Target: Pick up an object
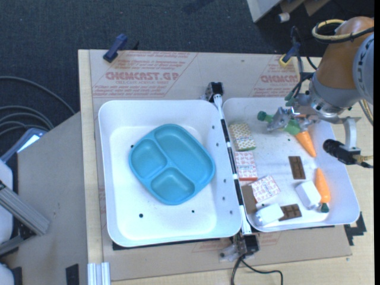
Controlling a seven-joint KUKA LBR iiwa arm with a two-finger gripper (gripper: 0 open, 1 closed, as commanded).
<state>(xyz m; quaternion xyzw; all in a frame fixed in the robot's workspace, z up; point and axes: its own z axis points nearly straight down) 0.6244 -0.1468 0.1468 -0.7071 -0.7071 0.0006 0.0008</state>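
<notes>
Nearest you, a white block [268,213] and brown bar [290,212] lie at the right bin's [347,209] near edge. At its far end, your gripper [278,121] hovers beside an orange carrot [306,142], grip state unclear. A blue divided plate [171,163] sits in the left bin [119,218].

A blue divided plate [171,163] lies tilted in the left bin [119,218]. Both bins rest on a board [154,76] printed with red lettering, with a blue clamp [114,47] at its far-left corner. Grey cables [24,108] curve across the dark floor at left.
</notes>
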